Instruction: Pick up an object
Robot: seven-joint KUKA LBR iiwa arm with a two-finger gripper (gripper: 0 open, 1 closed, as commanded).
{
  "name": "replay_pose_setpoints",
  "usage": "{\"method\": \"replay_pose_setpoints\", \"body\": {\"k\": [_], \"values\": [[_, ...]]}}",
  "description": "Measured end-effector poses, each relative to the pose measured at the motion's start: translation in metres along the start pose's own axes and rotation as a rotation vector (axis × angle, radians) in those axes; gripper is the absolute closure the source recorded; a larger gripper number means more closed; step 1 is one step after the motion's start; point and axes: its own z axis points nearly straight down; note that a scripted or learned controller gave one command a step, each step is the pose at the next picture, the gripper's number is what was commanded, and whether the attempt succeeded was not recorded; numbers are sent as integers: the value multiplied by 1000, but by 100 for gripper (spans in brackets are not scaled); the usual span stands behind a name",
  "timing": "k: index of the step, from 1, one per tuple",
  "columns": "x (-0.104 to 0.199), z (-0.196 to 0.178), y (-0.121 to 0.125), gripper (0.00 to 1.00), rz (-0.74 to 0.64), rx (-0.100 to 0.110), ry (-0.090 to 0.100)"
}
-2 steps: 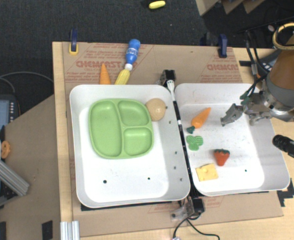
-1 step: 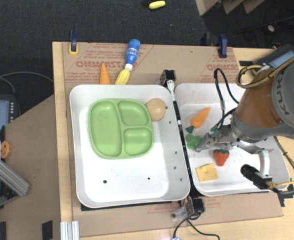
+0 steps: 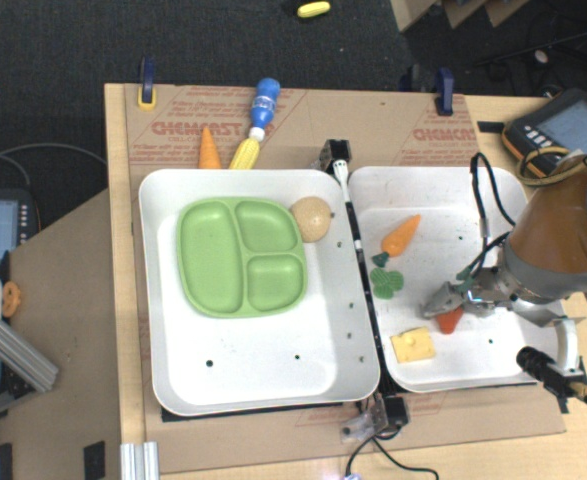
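In the right bin (image 3: 493,368) lie an orange carrot (image 3: 401,235) with a green top, a green leafy piece (image 3: 387,282), a yellow cheese block (image 3: 413,346) and a small red piece (image 3: 450,320). My gripper (image 3: 447,302) reaches in from the right and sits low over the bin's middle, right above the red piece and touching or nearly touching it. The gripper partly hides the red piece. The cheese block lies just left of and below the gripper.
The left bin (image 3: 263,368) holds a green divided plate (image 3: 241,256) and a beige ball (image 3: 312,217) at the plate's upper right. Behind the bins lie an orange cone (image 3: 208,149) and a blue and yellow bottle (image 3: 257,118). A black cable (image 3: 485,208) loops over the right bin.
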Motion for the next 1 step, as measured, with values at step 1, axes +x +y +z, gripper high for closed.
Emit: {"method": "replay_pose_setpoints", "body": {"k": [1], "values": [[3,-10,2,100,-2,-6,-1]]}}
